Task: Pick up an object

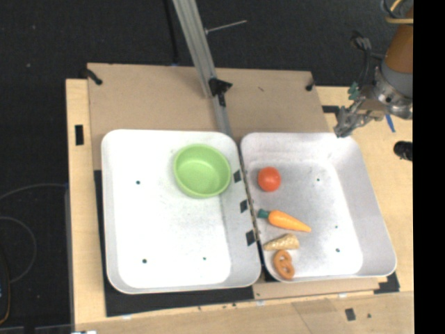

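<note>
The right bin (348, 186) holds a red tomato (269, 179), an orange carrot with a green stem (285, 220), a pale beige piece (281, 242) and a small orange pretzel-like ring (284, 263), all near its left wall. A green bowl (201, 170) sits in the left bin (139, 242) at its upper right. My gripper (345, 125) hangs at the right bin's far right corner, above the rim and well away from the objects. Nothing shows between its fingers.
A grey metal pole (198, 47) slants up from the back edge between the bins. The bins rest on a brown board (278, 89) on a light wooden bench. The arm's orange band (400, 51) is at the right edge.
</note>
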`<state>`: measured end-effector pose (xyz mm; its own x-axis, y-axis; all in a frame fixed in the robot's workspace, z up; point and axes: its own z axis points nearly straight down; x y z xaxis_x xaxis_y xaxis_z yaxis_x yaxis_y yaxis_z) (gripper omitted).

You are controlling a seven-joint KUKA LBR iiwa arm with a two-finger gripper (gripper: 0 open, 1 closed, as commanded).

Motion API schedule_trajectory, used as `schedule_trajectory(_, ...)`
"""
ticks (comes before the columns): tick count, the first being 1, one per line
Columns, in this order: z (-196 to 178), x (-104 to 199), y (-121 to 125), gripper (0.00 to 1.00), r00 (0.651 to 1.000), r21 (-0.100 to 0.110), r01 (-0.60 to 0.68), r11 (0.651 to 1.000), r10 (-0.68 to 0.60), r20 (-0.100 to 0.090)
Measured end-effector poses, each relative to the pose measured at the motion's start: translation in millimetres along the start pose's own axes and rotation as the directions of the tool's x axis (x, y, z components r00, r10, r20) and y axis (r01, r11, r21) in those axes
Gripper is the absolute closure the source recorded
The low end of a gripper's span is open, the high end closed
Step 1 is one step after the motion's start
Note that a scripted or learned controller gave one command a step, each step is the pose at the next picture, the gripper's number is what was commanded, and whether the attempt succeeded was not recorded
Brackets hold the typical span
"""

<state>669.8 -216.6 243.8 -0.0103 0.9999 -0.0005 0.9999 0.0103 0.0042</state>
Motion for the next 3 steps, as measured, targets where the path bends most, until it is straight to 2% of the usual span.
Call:
schedule_trajectory(2, -3.8, 96.5, -24.3, 1.0, 1.0, 0.004, -0.004, 1.0, 0.004, -0.002)
schedule_trajectory(3, 7.1, 147.8, -25.0, 1.0, 1.0, 0.004, -0.004, 1.0, 0.004, -0.001)
